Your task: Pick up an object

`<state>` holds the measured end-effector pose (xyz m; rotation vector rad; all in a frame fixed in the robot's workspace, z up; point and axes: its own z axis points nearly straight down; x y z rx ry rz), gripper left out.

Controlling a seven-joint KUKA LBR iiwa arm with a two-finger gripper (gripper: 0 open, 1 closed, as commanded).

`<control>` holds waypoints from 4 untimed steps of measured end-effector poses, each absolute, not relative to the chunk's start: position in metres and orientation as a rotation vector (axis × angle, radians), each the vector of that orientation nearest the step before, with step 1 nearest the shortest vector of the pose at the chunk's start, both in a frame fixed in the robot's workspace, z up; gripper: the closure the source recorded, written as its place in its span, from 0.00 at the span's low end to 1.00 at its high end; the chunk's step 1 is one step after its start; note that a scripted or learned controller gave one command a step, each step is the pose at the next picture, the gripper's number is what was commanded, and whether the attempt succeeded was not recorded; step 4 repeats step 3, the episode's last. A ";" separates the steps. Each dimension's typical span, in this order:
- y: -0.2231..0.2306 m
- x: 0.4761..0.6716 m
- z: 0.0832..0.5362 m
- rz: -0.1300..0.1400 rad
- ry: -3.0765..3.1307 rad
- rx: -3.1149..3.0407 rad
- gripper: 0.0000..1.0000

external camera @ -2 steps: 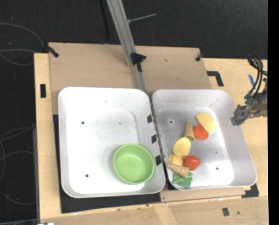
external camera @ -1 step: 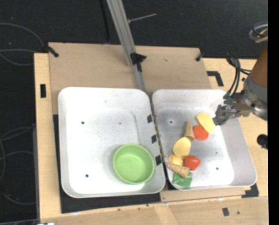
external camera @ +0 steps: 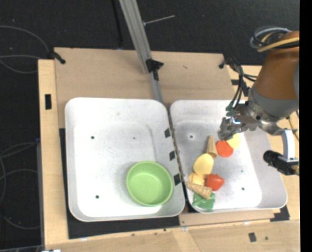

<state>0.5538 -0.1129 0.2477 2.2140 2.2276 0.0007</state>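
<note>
In the right bin [external camera: 250,193] lie several small toy foods: an orange-red piece [external camera: 224,149], a pale yellow piece [external camera: 234,140] beside it, a yellow lemon-like piece [external camera: 203,164], a tan cone [external camera: 211,145], a red piece [external camera: 215,181] and a green piece [external camera: 204,202] at the front edge. My gripper [external camera: 228,130] hangs over the right bin, just above the orange-red and pale yellow pieces. Nothing shows between its tips.
The left bin [external camera: 93,125] holds a green bowl [external camera: 149,183] near its front right corner. A grey metal pole [external camera: 140,35] slants up from the back between the bins. The arm's body [external camera: 276,83] covers the right bin's far right side.
</note>
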 end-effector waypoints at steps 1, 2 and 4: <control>-0.057 0.555 0.253 0.004 2.232 2.212 1.00; -0.005 0.575 0.248 0.003 2.230 2.213 1.00; 0.041 0.590 0.246 0.002 2.230 2.213 1.00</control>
